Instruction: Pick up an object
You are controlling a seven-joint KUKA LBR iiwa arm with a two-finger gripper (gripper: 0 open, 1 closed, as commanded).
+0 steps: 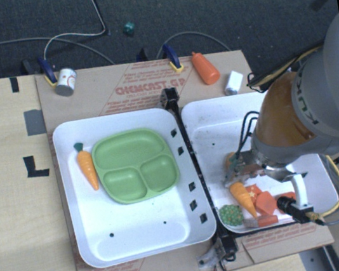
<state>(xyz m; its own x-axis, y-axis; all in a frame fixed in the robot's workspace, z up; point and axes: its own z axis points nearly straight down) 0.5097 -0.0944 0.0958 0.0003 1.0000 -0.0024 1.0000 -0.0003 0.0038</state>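
- In the left bin (77,198) we see a carrot (87,168) lying just beside a green divided plate (137,164).
- In the right bin (202,119), near its front edge, lie a green piece (231,214), an orange carrot-like toy (243,197) and a red block (265,202).
- The jaws (239,166) sit just above that orange toy, perhaps touching it; we cannot tell their spread.
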